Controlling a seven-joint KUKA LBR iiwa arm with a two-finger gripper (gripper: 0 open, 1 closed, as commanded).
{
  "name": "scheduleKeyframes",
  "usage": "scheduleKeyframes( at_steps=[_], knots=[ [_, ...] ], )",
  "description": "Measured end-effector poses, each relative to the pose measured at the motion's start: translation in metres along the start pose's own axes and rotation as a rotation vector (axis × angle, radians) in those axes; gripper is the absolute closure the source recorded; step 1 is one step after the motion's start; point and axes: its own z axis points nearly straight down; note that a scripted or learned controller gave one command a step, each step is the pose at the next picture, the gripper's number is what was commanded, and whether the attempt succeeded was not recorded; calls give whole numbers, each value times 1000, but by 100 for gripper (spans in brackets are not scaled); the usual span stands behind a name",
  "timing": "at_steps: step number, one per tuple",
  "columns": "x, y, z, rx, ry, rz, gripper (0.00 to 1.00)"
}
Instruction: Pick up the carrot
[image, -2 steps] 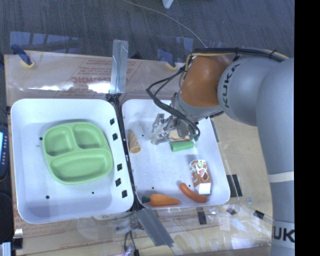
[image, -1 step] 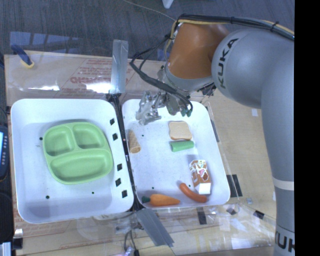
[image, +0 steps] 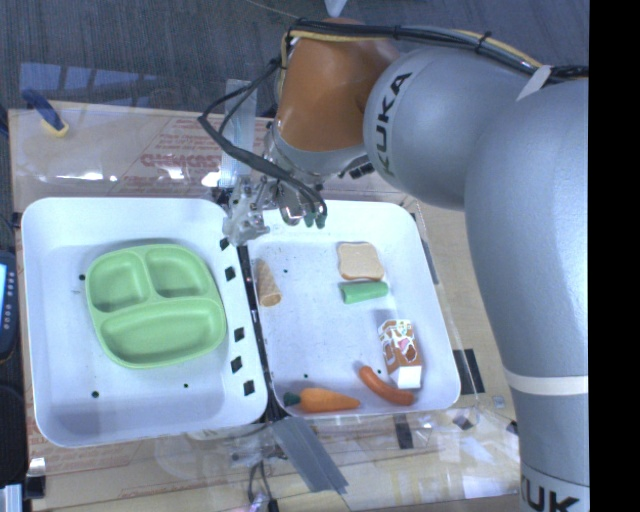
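A: Camera view, nearest edge first: the carrot (image: 322, 401) lies flat along the front wall of the right bin (image: 425, 255), in the corner by the divider, green tip toward the left bin (image: 40, 300). A sausage (image: 386, 386) lies just beside it to the right, with a small printed packet (image: 399, 352) touching that.

B: And further back?

A: Mid-bin there is a green block (image: 363, 291), a slice of bread (image: 359, 261) behind it, and an ice-cream cone (image: 267, 282) by the divider. The green divided plate (image: 153, 304) sits in the left bin. At the far edge the gripper (image: 285, 208) hangs over the right bin's back left corner. Cables and brackets crowd it, so I cannot tell how it is set.

B: What could go wrong?

A: The carrot hugs the wall and the corner, so one finger may land on the rim or the divider, not beside the carrot. A smooth, tapered body may also squirt out of a pinch. A descent slightly to the right could catch the sausage instead.

B: So the carrot relative to the gripper?

A: Well apart: the bin's whole depth lies between them, carrot at the near wall, gripper at the far one, nothing held
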Motion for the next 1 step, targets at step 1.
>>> scheduleKeyframes(
  at_steps=[1],
  knots=[
    [-9,72,-8,0,0,-399,100]
  ],
)
